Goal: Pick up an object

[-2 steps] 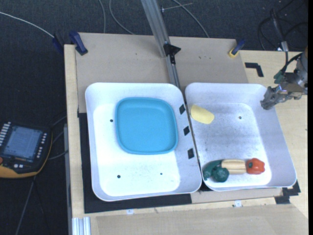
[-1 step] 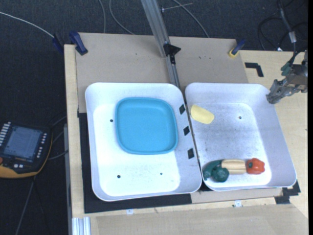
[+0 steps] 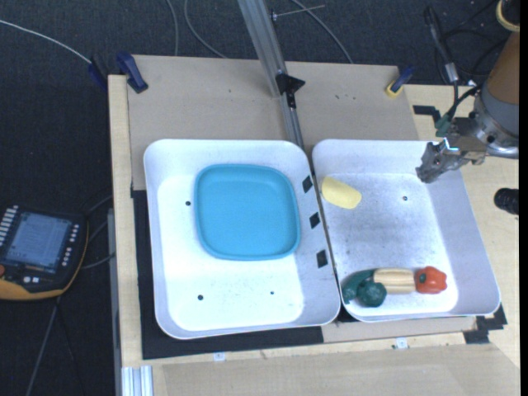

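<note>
Gripper (image 3: 432, 165) is seen over the right bin's (image 3: 474, 221) far right corner; finger state can't be told. Yellow lump (image 3: 340, 193), nearest target, lies left, long axis roughly crosswise.

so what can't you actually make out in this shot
- Gripper, camera view: small and blurred over the right bin's far right rim, so its state is unreadable.
- Arm: cut off by the right edge.
- Green, tan and red items: bunched at the near wall, too small to identify.
- Handheld screen: cut by the left edge, display unreadable.
</note>
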You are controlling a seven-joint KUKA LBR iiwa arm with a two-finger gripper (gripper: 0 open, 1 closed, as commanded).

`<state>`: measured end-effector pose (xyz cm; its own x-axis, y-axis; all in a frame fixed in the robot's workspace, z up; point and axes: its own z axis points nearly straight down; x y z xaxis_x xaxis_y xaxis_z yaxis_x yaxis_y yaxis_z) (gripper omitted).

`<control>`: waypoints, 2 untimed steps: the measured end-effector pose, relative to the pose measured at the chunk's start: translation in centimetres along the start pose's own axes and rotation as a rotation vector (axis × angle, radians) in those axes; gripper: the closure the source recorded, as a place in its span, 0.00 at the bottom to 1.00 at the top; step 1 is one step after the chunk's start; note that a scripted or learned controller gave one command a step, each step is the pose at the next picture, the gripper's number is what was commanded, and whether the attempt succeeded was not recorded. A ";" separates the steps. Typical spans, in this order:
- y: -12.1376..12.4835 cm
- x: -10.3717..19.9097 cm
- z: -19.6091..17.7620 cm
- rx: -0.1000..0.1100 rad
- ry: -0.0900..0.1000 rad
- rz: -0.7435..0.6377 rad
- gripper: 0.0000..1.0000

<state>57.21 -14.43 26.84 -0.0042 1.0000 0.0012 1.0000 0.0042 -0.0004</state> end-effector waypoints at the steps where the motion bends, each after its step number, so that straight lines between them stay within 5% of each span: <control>1: -0.7 4.5 0.4 -0.001 0.000 0.000 1.00; 2: -0.9 9.7 0.1 -0.002 0.000 -0.001 1.00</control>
<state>56.32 -4.72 26.72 -0.0048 1.0000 0.0012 1.0000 0.0048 0.0012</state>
